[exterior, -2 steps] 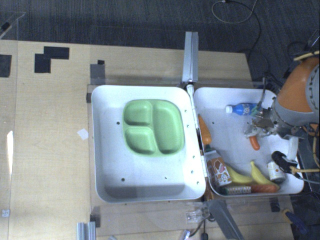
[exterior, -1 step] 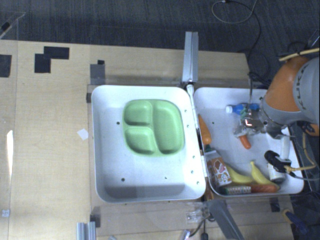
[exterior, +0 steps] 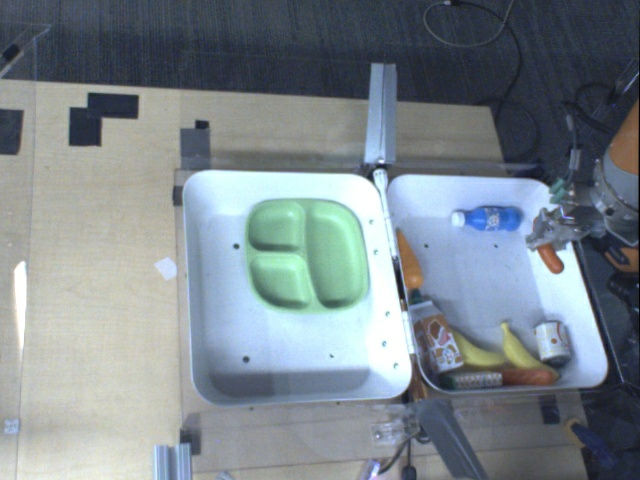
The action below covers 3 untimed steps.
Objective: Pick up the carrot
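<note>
By divider: carrot (exterior: 408, 260); claw (exterior: 553, 230) far right.

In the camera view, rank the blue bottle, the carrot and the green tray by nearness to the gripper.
1. Blue bottle, right bin, just left of the gripper.
2. Carrot, against that bin's left wall.
3. Green tray, in the left bin.

Green divided plate (exterior: 306, 253) in left bin (exterior: 215, 368), blue bottle (exterior: 488, 218), bananas (exterior: 495, 349), can (exterior: 552, 341) in right bin (exterior: 590, 363)
</note>
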Motion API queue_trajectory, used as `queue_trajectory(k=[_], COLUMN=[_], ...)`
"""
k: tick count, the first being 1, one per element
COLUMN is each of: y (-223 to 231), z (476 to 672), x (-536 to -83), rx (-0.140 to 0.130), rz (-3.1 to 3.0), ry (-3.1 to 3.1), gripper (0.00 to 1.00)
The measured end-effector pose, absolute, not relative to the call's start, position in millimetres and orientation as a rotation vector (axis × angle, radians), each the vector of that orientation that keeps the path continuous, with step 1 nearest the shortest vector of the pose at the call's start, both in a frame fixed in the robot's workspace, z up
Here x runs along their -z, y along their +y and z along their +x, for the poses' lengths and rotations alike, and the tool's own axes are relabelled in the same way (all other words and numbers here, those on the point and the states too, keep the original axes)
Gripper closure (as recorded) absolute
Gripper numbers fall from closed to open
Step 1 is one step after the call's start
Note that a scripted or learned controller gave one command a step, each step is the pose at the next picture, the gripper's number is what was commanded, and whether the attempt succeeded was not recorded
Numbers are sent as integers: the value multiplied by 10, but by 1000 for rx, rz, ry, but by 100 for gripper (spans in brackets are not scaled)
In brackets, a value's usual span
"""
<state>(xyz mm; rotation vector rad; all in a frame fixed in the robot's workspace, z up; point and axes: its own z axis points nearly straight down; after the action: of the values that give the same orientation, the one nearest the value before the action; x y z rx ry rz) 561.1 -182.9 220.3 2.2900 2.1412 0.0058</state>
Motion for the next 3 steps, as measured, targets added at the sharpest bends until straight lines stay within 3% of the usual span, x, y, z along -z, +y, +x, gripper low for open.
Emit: queue_trajectory(k=[1,2,3], y=[-1818,-1739,-1857], z=[5631,5707,6333], x=[-2315,-2946,-2460], rx=[-9,-5,-3], rz=[2280,2351,2066], ry=[2146,2075,2360], gripper=[100,100,100])
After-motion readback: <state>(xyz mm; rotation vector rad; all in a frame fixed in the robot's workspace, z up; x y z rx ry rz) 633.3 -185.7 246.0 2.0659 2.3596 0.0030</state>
